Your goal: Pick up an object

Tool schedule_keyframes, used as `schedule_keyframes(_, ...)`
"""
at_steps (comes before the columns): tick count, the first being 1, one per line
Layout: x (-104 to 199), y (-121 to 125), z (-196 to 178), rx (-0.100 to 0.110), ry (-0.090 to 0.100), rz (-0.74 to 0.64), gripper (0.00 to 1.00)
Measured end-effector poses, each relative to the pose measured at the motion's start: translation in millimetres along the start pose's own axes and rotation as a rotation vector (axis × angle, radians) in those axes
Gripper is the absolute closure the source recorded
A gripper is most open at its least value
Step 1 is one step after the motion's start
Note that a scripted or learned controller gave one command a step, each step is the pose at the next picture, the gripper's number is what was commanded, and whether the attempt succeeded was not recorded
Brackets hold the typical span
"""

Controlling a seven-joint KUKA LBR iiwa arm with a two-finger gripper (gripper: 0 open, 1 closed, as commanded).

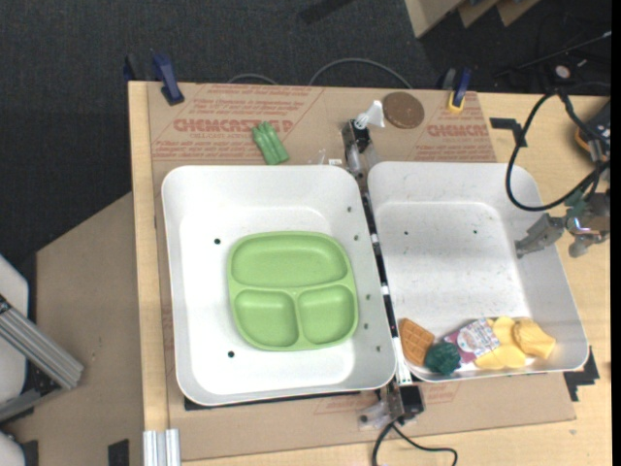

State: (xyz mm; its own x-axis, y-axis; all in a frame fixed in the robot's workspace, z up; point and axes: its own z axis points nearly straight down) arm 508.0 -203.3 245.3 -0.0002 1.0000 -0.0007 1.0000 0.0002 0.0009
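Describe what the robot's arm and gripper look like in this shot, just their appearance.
Little of the arm is in frame. At the right edge of the camera view, a small metallic grey gripper juts in over the right bin, with a pale, pointed fingertip and a bulkier silver-grey block behind it. Black cables loop above it, running towards the right edge. An orange patch sits higher up at that edge.

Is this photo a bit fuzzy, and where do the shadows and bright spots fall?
Camera view: soft overall, small items in the right bin smear together at its near edge; even light, the green tray casts almost no shadow; a grey smudge darkens the right bin's floor; the left bin looks bright white, without hard glare; the floor behind is dark.
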Motion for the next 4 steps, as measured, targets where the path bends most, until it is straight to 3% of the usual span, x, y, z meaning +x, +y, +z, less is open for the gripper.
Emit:
schedule_keyframes(1, -20, 37, 155, 0.006, 0.004, -0.001, 0.00)
schedule_keyframes(2, -16, 136, 161, -0.004, 0.005, -0.006, 0.00)
schedule_keyframes(3, -15, 156, 162, 0.023, 0.017, -0.001, 0.00)
schedule_keyframes(4, -14, 157, 162, 0.019, 0.016, -0.003, 0.00)
